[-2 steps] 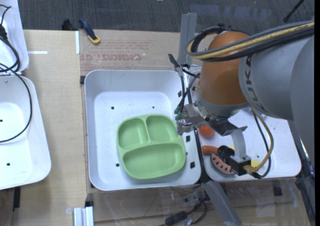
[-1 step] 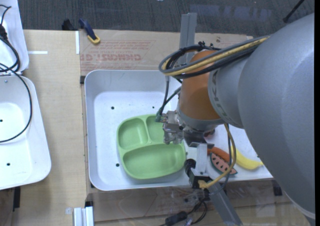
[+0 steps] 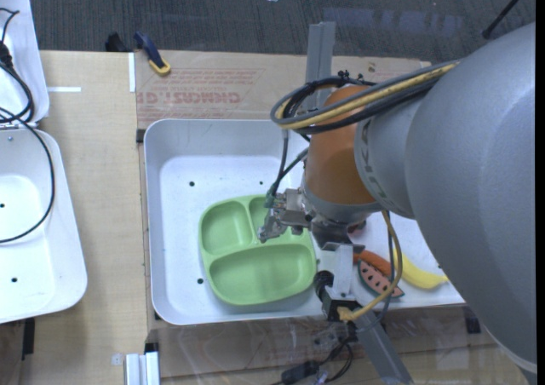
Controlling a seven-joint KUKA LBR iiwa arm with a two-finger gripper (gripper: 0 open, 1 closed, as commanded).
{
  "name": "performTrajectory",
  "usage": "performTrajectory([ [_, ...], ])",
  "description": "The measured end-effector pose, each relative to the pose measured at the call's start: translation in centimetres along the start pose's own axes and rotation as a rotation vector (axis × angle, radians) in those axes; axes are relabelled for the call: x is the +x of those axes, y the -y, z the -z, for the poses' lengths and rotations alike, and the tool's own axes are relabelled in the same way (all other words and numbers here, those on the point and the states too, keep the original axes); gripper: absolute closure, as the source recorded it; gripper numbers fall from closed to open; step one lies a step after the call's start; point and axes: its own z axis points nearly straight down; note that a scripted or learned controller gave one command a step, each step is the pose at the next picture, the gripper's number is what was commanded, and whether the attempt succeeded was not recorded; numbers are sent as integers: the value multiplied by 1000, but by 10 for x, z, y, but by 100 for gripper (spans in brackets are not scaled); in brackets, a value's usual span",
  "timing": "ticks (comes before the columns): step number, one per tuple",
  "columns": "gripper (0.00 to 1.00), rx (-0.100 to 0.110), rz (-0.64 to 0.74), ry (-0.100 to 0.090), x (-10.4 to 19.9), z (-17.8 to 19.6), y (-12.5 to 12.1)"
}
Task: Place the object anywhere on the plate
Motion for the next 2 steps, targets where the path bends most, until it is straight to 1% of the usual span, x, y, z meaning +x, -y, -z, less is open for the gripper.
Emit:
performTrajectory([
  [1,100,3,0,2,-1,8,0],
  [2,100,6,-1,5,-3,16,-1],
])
